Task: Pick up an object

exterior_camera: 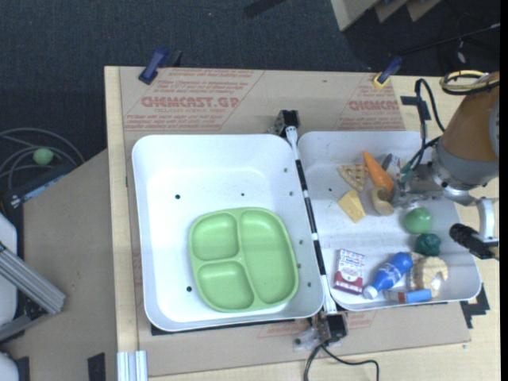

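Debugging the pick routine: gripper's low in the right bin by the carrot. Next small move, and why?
Probably a short straight lift to check the grasp. The gripper sits low in the right bin, right against the orange carrot and a tan piece, but the view doesn't show anything between its fingers, so raising slightly should reveal whether something comes up.

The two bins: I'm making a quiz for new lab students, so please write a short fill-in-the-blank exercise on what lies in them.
1. The green divided plate lies in the ____ bin.
2. That plate has ____ compartments.
3. The orange carrot lies in the ____ bin.
4. The small blue bottle lies just to the ____ of the red-and-white box.

Missing words: left; three; right; right
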`<action>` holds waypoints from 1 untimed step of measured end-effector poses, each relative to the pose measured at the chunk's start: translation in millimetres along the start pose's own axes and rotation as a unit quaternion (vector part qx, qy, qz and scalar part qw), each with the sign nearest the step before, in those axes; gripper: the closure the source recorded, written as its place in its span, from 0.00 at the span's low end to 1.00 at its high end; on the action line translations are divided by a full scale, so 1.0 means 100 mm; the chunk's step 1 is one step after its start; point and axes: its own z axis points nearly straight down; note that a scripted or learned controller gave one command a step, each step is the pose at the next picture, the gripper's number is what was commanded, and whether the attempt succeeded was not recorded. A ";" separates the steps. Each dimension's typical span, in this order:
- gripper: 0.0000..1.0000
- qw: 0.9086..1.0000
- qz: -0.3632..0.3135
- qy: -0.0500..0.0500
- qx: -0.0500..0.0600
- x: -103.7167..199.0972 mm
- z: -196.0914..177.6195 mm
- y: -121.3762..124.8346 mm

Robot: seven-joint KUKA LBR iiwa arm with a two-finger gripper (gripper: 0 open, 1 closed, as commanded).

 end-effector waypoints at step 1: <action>0.00 1.000 0.000 0.000 0.000 0.00 0.00 0.00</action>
